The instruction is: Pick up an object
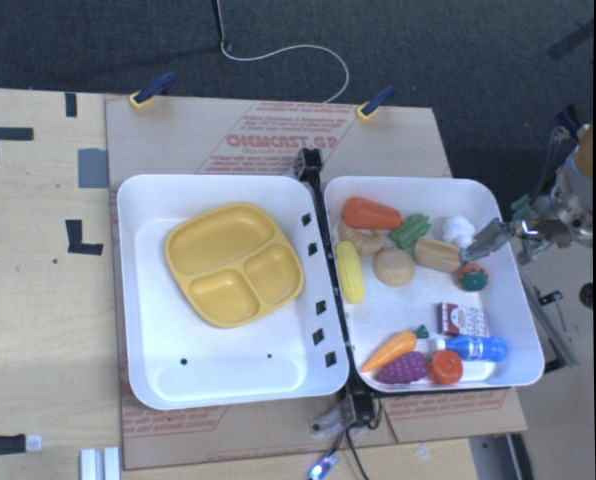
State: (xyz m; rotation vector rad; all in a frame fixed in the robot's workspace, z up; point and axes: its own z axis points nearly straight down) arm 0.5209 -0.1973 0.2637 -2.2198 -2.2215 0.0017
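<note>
Reaching in from the right, the end effector [481, 243] hangs over the right bin's [506, 308] right rim; whether it is apart or together I cannot tell, and nothing shows in its grasp. Just beside its tip sits a small red-and-green fruit [473, 277], with a tan bread roll [437, 255] to the left. Further left lie a corn cob [350, 271] and a red-orange carrot [370, 212] at the far side. Near the front edge: an orange carrot [390, 349], purple grapes [404, 369], a tomato [445, 368] and a blue bottle [476, 348]. The left bin [148, 298] holds a yellow divided plate [234, 263].
</note>
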